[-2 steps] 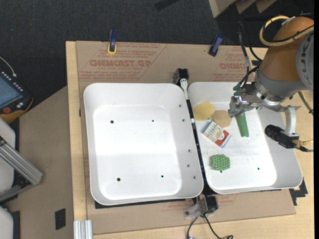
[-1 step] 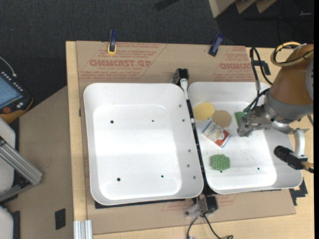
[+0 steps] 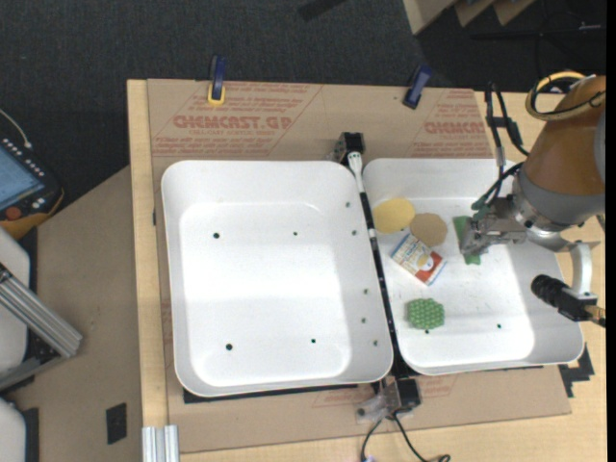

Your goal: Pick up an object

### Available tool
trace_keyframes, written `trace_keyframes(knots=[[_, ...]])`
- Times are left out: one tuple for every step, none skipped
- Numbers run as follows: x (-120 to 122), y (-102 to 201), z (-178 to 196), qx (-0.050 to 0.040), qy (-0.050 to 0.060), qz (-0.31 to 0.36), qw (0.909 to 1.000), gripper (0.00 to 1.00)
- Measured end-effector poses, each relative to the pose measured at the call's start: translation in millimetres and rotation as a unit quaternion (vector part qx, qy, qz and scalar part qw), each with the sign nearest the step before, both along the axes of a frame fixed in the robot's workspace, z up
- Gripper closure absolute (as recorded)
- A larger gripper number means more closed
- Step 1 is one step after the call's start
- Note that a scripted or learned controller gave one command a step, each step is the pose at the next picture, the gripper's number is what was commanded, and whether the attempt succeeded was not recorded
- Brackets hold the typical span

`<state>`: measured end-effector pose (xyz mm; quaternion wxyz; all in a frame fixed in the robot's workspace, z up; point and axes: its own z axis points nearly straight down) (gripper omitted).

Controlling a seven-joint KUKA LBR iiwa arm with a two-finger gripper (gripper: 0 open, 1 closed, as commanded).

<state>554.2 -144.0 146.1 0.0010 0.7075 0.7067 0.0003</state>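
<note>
The arm (image 3: 568, 162) comes in from the right and hangs over the right bin (image 3: 500, 349), its orange band uppermost and the grey wrist beneath it. The claw (image 3: 474, 237) sits low at the arm's left end, above the upper middle of that bin, with green pieces showing at its tip. How wide it stands cannot be made out from this slanted look down, and nothing can be seen gripped in it. Whether its tip touches the bin floor also cannot be told. Just to the left of the claw lies a small cluster of things. A tan round disc (image 3: 429, 228) is nearest, just beside the claw's tip but seemingly apart from it. A yellow round piece (image 3: 393, 215) lies to the left of the disc, close to the wall shared with the other bin. Below these two, touching or nearly touching the disc, a small white packet (image 3: 418, 258) with blue and red print lies flat and tilted. Further down, well apart from the claw, a green bumpy ball (image 3: 424, 313) rests on the bin floor. The left bin (image 3: 192, 287) lies alongside, and both bins sit on a brown cardboard sheet (image 3: 241, 114) with red lettering.
</note>
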Motion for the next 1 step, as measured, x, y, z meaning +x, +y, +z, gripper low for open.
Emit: trace_keyframes(knots=[[0.6,0.0,10.2,-0.0006,-0.001,0.000,1.0000,1.00]])
